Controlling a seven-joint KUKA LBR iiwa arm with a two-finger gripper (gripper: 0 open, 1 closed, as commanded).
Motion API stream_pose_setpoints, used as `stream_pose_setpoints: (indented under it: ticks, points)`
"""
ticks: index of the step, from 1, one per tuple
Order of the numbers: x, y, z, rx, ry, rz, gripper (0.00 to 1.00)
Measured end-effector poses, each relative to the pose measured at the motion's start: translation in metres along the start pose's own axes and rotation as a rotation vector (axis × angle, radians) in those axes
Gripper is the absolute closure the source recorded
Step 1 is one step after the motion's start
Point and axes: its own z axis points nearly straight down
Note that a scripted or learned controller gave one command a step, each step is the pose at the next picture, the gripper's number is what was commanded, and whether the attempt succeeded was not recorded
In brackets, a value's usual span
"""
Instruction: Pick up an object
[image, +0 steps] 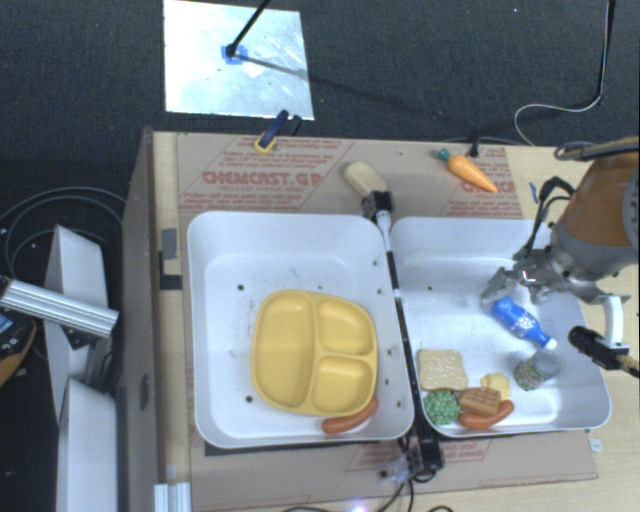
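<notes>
Camera view: The gripper (512, 285) hangs low in the right bin (450, 250), just above the upper end of a blue plastic bottle (520, 321). Whether it is parted or closed on anything cannot be told from this angle. The bottle lies tilted on the bin floor, probably the intended pick. Toy food is clustered at the near wall: a cracker (441, 368), a waffle (479, 402), peas (441, 406). A yellow divided plate (314, 351) occupies the left bin (230, 260).
</notes>
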Motion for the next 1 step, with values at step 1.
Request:
stream_pose_setpoints:
  ticks: [1]
  points:
    - [-0.0038, -0.0015, 0.0155, -0.001, 0.0, 0.0, 0.0]
